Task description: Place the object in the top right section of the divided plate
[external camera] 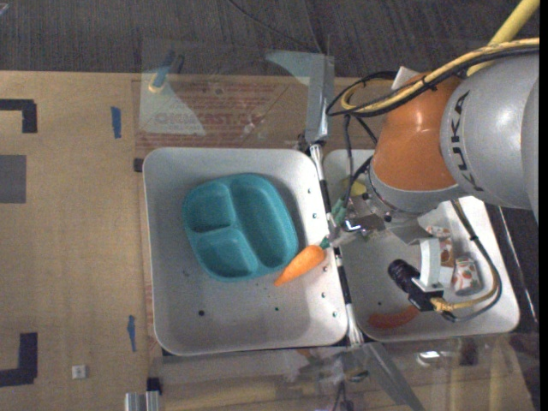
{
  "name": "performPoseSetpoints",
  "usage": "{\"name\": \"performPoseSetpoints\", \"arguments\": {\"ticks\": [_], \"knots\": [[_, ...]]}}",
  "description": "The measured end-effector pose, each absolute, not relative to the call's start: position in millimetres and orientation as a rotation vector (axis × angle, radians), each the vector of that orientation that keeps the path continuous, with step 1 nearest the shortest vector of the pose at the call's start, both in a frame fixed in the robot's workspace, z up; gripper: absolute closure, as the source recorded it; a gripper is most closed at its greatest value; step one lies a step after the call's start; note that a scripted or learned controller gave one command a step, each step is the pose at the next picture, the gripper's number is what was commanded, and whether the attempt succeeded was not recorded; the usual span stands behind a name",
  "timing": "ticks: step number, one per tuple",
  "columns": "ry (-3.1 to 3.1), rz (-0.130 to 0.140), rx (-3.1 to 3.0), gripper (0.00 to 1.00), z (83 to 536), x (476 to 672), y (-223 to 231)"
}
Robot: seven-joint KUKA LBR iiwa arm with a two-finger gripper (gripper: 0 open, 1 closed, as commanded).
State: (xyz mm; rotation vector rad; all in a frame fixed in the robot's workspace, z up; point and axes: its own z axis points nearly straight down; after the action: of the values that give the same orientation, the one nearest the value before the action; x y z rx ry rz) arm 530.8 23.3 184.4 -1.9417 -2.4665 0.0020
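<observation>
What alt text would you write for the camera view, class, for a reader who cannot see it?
An orange carrot lies in the left white bin, its tip just off the edge of a teal divided plate. The grey and orange arm reaches in over the right bin.

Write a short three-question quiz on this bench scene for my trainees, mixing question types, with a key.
1. True or false: the carrot lies inside a section of the teal divided plate.
2. Which bin holds the plate: A) left bin B) right bin?
3. Fill in: the carrot's thick end points toward the ___ between the bins.

Key: 1 false, it lies beside the plate's rim on the bin floor. 2 A. 3 divider.
</observation>
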Motion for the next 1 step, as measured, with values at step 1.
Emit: {"name": "performPoseSetpoints", "arguments": {"ticks": [1], "knots": [[-2.725,0.002,-1.557,1.00,155.5,488.1,101.1]]}}
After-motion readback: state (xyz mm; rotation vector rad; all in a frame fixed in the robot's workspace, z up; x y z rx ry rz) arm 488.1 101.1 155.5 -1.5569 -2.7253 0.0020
